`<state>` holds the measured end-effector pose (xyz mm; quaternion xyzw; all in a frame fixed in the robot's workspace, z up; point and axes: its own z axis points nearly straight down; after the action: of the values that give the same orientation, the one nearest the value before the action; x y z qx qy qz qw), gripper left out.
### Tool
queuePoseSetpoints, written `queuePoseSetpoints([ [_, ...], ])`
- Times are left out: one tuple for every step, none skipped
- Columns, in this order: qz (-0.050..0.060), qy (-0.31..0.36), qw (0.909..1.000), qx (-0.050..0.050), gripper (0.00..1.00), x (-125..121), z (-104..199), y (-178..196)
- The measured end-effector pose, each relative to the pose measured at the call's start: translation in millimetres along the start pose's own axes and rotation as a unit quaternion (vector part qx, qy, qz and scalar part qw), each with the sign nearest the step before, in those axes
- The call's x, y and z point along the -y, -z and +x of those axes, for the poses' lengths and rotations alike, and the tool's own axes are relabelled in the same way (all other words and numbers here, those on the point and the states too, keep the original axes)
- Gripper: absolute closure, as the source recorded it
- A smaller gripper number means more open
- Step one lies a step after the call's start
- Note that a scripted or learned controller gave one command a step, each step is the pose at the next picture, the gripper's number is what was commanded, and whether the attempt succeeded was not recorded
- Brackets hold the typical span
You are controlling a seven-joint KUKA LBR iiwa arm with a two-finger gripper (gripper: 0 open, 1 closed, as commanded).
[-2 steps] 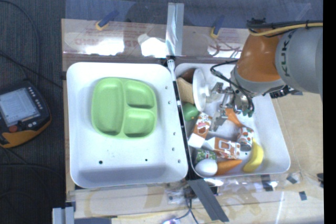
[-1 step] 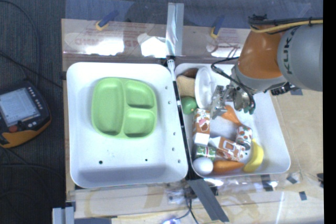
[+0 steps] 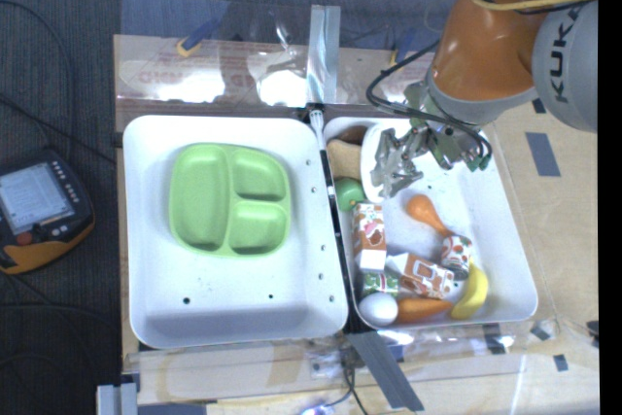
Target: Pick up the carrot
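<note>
Carrot (image 3: 421, 309) sits at the near edge of your right bin (image 3: 513, 248), lying on its side, hemmed in by a white egg (image 3: 379, 308) touching its left end and a banana (image 3: 471, 292) curving round its right end, with small red-and-white cartons (image 3: 425, 275) just behind it. You have little open room around it: the bin's front wall is right against it, and the clutter closes the other sides. Your gripper (image 3: 397, 165) hangs over the far part of the same bin, well apart from the carrot, above a white bowl or plate edge (image 3: 368, 160); its fingers look spread, with nothing between them. Between gripper and carrot you see an orange drumstick-shaped toy (image 3: 429, 212) and another carton (image 3: 369, 233) standing near the bin's left wall, with a green round piece (image 3: 347, 194) beside it. The barest floor in that bin lies along its right side. Your left bin (image 3: 194, 306) holds a green divided plate (image 3: 230, 198) near its middle, with bare white floor along its near edge.
</note>
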<state>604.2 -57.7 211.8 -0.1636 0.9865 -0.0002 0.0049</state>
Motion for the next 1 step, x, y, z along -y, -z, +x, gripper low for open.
queuePoseSetpoints([
  [0.0,0.074,0.9973,-0.001,1.0,69.7,27.3,-114.9],
])
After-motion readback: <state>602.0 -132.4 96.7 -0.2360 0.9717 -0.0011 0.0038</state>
